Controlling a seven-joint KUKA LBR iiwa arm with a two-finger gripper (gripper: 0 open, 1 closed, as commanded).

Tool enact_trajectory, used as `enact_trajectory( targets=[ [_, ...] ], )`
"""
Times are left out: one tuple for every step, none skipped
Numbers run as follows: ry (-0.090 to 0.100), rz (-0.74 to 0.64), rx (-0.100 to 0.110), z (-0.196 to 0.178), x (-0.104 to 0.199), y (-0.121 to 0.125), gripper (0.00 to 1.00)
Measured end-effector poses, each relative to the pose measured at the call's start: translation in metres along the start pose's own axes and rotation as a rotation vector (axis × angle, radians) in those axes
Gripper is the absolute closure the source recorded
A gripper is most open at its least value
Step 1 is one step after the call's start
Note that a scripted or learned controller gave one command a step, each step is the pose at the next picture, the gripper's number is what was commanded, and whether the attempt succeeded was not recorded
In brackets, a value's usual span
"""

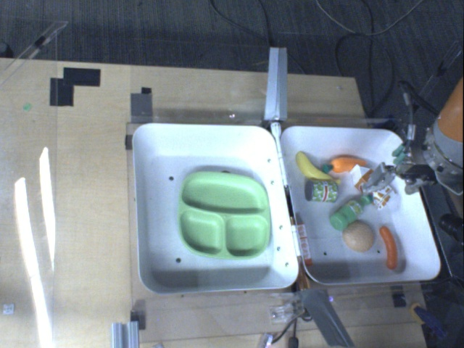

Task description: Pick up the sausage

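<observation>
The sausage (389, 247) is a short reddish-orange link lying lengthwise near the front right corner of the right bin (415, 270). My gripper (378, 188) hangs over the middle right of that bin, above the neck end of a green bottle (348, 214). It is behind and slightly left of the sausage, clearly apart from it. The grey arm with its orange band (451, 122) comes in from the right edge.
The right bin also holds a banana (310, 167), a carrot (346, 164), a small can (321, 191) and a round tan ball (358, 236) just left of the sausage. The left bin (156, 267) holds a green divided tray (223, 214).
</observation>
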State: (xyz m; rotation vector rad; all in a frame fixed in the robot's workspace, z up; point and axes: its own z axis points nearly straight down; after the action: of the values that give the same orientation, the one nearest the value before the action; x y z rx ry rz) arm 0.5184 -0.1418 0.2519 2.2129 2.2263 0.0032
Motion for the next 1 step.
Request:
enact_trajectory(
  targets=[
    [0.000, 0.046, 0.000, 0.1342, -0.0455, -0.0203, 0.00]
  ],
)
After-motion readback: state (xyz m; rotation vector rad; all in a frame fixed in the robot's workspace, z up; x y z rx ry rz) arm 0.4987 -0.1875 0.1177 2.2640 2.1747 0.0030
